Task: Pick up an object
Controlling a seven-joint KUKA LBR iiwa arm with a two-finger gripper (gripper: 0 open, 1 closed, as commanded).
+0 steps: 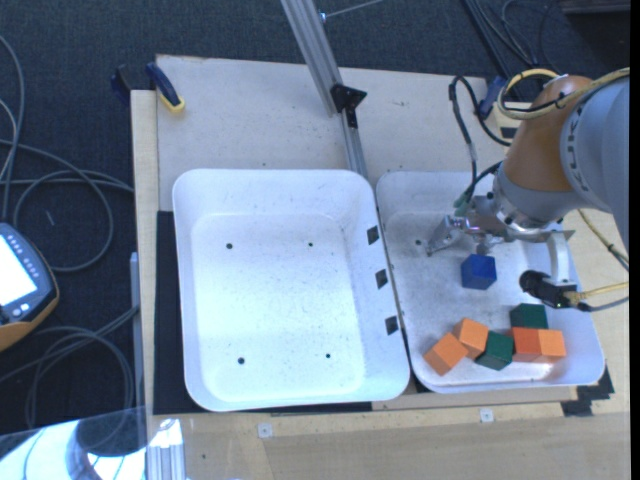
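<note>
Camera view shows the claw [452, 230] near the blue cube [479, 271], apart from it; I cannot tell its spread. That cube looks light and rigid (probably foam or wood), best pinched across two flat opposite faces.

Two white bins [270, 193], faintly speckled. One blue cube [479, 271]. Orange blocks [459, 345] and dark green blocks [528, 317] clustered together. Grey arm [600, 148] with orange band [540, 153]. Pale wood bench [250, 118]; yellow-and-blue clamp [165, 86].
</note>
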